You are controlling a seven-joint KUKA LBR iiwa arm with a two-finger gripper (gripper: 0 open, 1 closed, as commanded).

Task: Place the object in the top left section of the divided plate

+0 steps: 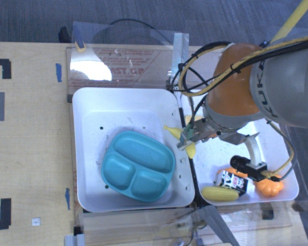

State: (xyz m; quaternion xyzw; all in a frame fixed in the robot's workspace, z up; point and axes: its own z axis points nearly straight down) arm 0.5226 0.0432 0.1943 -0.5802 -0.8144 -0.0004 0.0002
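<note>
The blue divided plate (138,165) lies in the left bin (92,117), with one large section at its top left and two smaller ones below. My gripper (187,138) hangs over the wall between the two bins, just right of the plate's upper right rim. It is shut on a yellow object (172,131) whose ends stick out to the left and below the fingers. The object is lifted above the bin floor and is not over the plate.
In the right bin (287,178), near the front, lie a yellow corn cob (219,193), a black-and-white patterned item (233,181) and an orange fruit (270,187). My arm's orange band and grey body cover much of that bin.
</note>
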